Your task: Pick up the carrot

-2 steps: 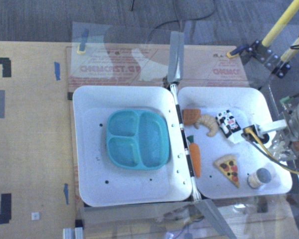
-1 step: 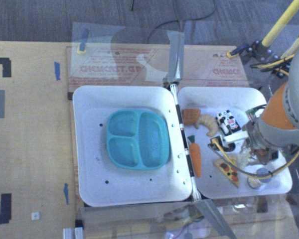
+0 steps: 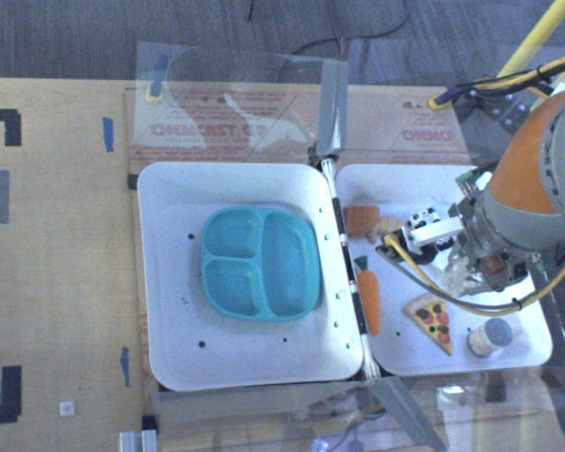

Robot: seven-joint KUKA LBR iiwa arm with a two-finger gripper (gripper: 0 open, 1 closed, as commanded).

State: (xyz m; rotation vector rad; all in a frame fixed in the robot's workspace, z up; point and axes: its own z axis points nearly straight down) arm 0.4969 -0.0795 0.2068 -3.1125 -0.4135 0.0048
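The carrot (image 3: 368, 297), orange with a small green top, lies lengthwise along the left wall of the right bin (image 3: 527, 351). The arm's grey wrist with its orange band hangs over the right part of that bin. My gripper (image 3: 460, 273) points down into the bin to the right of the carrot, about a hand's width away, above pale items I cannot make out. Cables and the wrist body cover its tips.
A turquoise divided plate (image 3: 261, 263) sits in the left bin (image 3: 165, 347). The right bin also holds a brown bread-like piece (image 3: 362, 219), a toy pizza slice (image 3: 431, 321) and a small jar (image 3: 490, 336). A yellow cable loops below the wrist.
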